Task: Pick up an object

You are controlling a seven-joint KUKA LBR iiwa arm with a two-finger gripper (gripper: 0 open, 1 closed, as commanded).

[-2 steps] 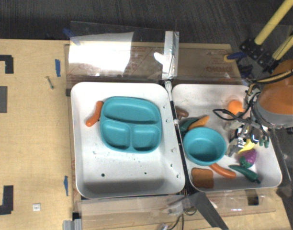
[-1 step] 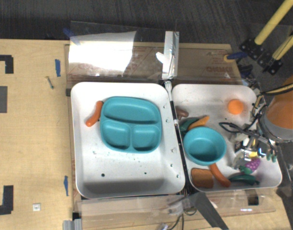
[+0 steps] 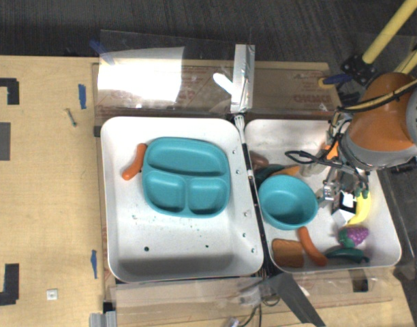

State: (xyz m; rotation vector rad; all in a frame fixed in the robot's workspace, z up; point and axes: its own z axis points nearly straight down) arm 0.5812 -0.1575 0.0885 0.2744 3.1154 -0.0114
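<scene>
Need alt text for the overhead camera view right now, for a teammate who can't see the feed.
The arm's gripper is down in the right bin, beside a teal bowl, a banana, purple grapes and a sausage. The left bin holds a teal divided plate with a carrot at its left.

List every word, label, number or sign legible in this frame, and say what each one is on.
No text can be read.
Reddish-brown print on the cardboard behind the right bin: too blurred to read.
Small black-and-white tag near the gripper: too small to read.
Small square marker on the bench: no characters discernible.
</scene>
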